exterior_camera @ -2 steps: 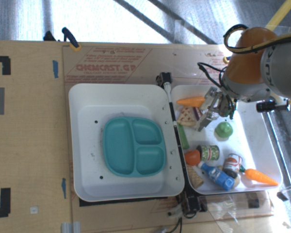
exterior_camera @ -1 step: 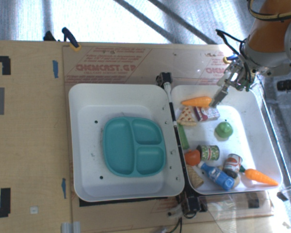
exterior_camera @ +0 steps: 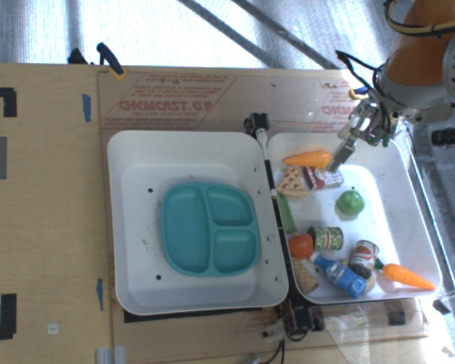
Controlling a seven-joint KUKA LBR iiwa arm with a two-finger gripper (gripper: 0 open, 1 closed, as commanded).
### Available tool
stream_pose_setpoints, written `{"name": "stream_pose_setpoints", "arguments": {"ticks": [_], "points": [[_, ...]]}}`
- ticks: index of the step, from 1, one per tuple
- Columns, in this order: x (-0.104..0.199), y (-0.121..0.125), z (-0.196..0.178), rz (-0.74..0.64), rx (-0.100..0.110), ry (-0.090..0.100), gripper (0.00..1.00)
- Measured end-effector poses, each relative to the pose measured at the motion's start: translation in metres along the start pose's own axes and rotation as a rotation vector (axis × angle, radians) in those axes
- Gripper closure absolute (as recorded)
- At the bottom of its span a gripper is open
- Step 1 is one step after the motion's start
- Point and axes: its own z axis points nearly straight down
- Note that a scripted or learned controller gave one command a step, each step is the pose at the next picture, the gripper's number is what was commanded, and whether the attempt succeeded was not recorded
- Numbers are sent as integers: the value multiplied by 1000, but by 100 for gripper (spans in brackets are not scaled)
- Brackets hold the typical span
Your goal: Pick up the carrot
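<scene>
Two orange carrots lie in the right bin [exterior_camera: 409, 203]. One carrot [exterior_camera: 307, 158] rests near the far left corner, and another carrot [exterior_camera: 407, 277] lies at the near right corner. My gripper [exterior_camera: 340, 158] hangs low over the far part of this bin, its tip just at the right end of the far carrot and above a small red and white box [exterior_camera: 323, 178]. Nothing can be seen held in it. The arm comes down from the upper right.
Also in the right bin are a pizza slice [exterior_camera: 291, 181], a green fruit [exterior_camera: 350, 202], a green-labelled can [exterior_camera: 328, 239], a tomato [exterior_camera: 301, 246], a blue bottle [exterior_camera: 342, 275] and another can [exterior_camera: 362, 257]. A teal divided plate [exterior_camera: 210, 227] lies in the left bin [exterior_camera: 129, 203].
</scene>
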Motion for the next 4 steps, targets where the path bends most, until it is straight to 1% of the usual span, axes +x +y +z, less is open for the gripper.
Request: {"name": "stream_pose_setpoints", "arguments": {"ticks": [1,2,3,4], "points": [[-13,-8,2,138,-1,-1,0],[1,11,57,339,3,9,0],[2,17,75,442,2,7,0],[-26,-19,115,776,5,7,0]]}}
